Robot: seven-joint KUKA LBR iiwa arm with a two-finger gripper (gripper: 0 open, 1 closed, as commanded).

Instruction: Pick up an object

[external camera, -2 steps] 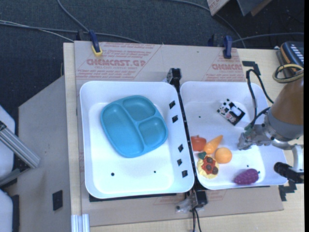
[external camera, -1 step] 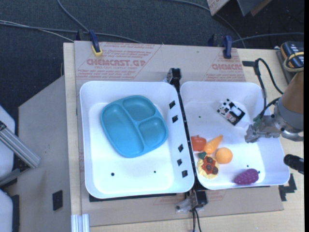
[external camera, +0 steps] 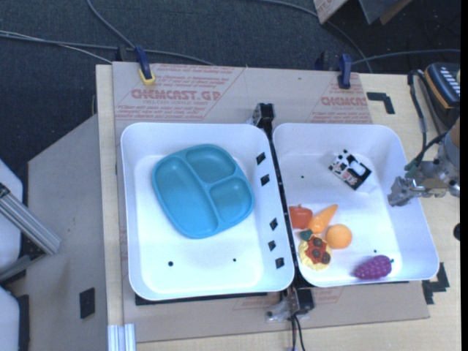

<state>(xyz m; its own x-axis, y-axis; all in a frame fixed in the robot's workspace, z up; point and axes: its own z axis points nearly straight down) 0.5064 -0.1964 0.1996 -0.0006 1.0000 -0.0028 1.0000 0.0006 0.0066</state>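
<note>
In the left bin (external camera: 139, 269) lies just a blue divided plate (external camera: 203, 189). Right bin (external camera: 420, 232): toy food bunched at the near-left corner, w/ carrot (external camera: 324, 216), orange ball (external camera: 338, 235) and purple grapes (external camera: 374, 267); a black-white block (external camera: 349, 170) sits apart, higher up. Pincer (external camera: 402, 192) hangs at the right rim, nothing in it; can't tell its spread. Best bet imo: go for the lone block, clear approach, drop straight over it.

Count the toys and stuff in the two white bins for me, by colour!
Blue: 1, divided plate
Orange: 2, carrot, round fruit
Red: 1, red piece
Purple: 1, grapes
Black-and-white: 1, small block
Yellow with mixed colours: 1, pizza slice
Total: 7
</note>
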